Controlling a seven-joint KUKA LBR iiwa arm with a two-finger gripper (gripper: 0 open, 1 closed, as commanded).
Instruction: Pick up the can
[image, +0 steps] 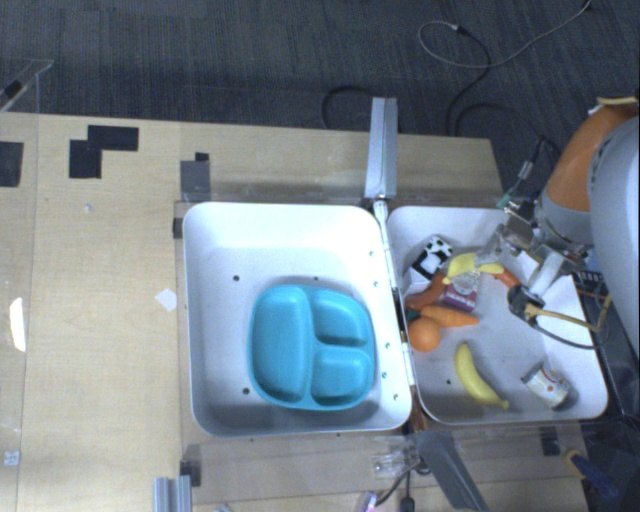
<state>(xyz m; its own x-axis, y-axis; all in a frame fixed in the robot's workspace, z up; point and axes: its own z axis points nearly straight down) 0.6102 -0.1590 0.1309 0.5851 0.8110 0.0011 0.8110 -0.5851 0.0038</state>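
Note:
The can (546, 384) is small and silver-white with a reddish label. It lies on its side in the near right corner of the right bin (590, 400). My gripper (512, 272) hangs over the far right part of that bin, well behind the can. It is open with nothing between its fingers. The grey arm with its orange band (575, 165) comes in from the upper right.
In the right bin lie a banana (476, 376), an orange (425, 335), a carrot (447, 316), a purple-and-yellow item (463, 282) and a black-and-white object (432, 254). The left bin (210, 300) holds a blue divided plate (312, 345). A cable (560, 320) loops beside the gripper.

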